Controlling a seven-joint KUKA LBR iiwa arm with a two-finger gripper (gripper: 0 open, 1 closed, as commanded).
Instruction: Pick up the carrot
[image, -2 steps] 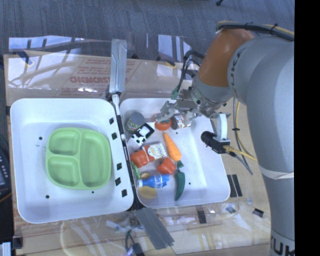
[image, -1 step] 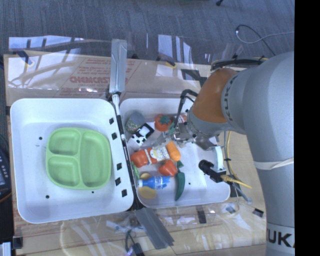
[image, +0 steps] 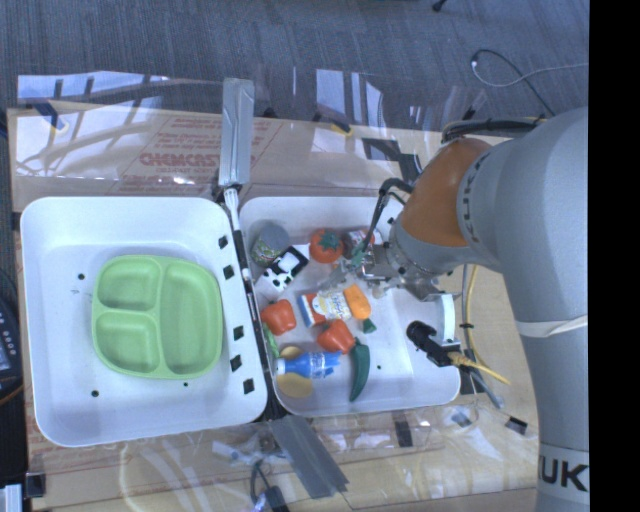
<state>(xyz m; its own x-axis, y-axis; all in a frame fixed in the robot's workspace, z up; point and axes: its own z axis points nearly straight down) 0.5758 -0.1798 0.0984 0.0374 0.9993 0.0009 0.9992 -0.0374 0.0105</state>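
Right bin (image: 420, 375) holds the clutter. Carrot (image: 357, 301), orange with green top, lies mid-bin, touching a white packet (image: 328, 304) on its left. Gripper (image: 366, 262) sits low over the bin just above the carrot, beside a tomato (image: 325, 246); state of the jaws: cannot tell, wrist hardware hides them. Nearby: red pepper (image: 279, 317), second red pepper (image: 337, 336), dark green chilli (image: 358, 368), blue-labelled bottle (image: 310, 365). Left bin (image: 60, 400) holds a green divided plate (image: 158, 316).

Lime-green divided plate (image: 158, 316), white bins (image: 60, 400), orange carrot (image: 357, 301), dark-green pepper (image: 359, 368)
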